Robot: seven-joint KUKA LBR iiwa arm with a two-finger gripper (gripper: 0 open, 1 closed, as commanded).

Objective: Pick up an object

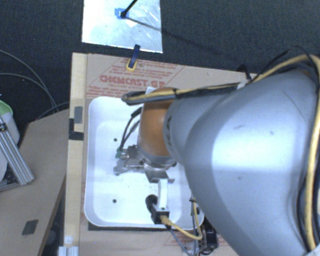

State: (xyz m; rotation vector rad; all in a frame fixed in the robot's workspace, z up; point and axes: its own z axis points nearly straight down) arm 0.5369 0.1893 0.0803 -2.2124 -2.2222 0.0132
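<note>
Reaching down into a white bin (100, 147), the gripper (128, 162) sits low over the bin floor, below the orange band (151, 129) of the grey arm (256, 171). Whether it is spread, closed or clamped on something, I cannot tell: the wrist and its metal fittings hide the business end from this slanted view.

No object to pick up can be made out. Around the gripper, the bare bin floor carries just a few small dark specks, one to its left and up, one below it toward the near rim, too small to name. Anything lying right under the wrist or beneath the arm's bulk is hidden. So, judging by this, the pickup is not shown as done; at best the arm is at the descent or grasp stage, and lifting clear with something visibly held is left to do.

Beyond the gripper, past the bin's far rim, a brown board (136, 76) bears red lettering reading "CHEMCAST GP", with smaller lines above it too fine to read.
</note>
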